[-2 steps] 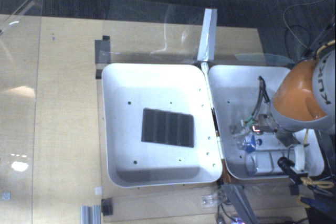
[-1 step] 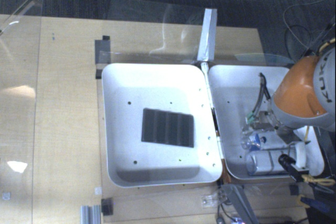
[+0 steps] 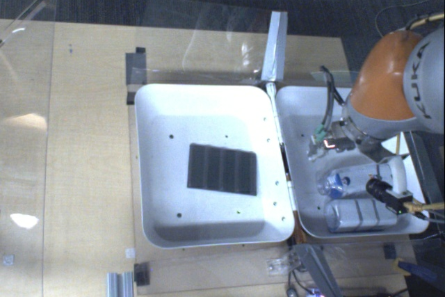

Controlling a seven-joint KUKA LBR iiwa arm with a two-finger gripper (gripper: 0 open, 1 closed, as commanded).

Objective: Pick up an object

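Note:
A flat black ribbed pad (image 3: 222,168) lies in the middle of the left bin (image 3: 160,108). In the right bin (image 3: 299,115), a small clear bottle with a blue cap (image 3: 335,183) lies near the centre. A grey cylindrical container (image 3: 358,215) lies on its side along that bin's front wall. My gripper (image 3: 323,146) hangs low over the right bin, just behind and to the left of the clear bottle. The wrist and the orange band (image 3: 386,80) cover the bin's back right part. Nothing shows between the fingers.
A clear plastic sheet and an upright grey post (image 3: 275,45) stand behind the bins where they meet. Bare wooden bench (image 3: 69,149) stretches to the left. Cables and brackets (image 3: 313,271) crowd the front right edge.

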